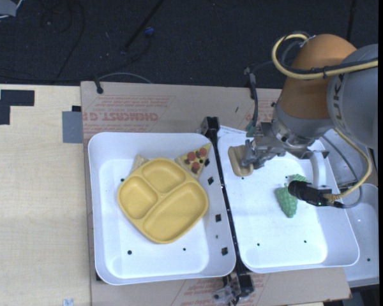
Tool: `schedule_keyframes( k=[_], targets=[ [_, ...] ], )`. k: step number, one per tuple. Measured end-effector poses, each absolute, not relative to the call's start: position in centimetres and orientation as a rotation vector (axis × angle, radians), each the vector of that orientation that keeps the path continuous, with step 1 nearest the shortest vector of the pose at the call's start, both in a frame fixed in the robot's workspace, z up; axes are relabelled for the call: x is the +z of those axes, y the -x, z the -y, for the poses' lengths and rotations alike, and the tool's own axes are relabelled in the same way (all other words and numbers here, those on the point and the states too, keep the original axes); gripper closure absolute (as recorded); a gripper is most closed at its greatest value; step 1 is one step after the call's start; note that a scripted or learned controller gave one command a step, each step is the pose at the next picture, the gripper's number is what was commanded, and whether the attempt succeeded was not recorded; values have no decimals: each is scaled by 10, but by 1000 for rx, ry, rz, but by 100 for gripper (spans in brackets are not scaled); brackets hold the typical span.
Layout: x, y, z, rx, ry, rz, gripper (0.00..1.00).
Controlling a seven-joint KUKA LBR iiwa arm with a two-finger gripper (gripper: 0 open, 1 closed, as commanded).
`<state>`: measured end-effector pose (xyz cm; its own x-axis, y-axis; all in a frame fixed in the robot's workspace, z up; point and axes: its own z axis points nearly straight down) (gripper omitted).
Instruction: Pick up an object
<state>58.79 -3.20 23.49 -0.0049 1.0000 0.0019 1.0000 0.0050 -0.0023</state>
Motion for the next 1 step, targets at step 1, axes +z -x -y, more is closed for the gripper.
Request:
schedule_keyframes(
  k=[1],
  targets=[
    [230, -606, -14, 1, 2215, 2224, 100]
  ],
)
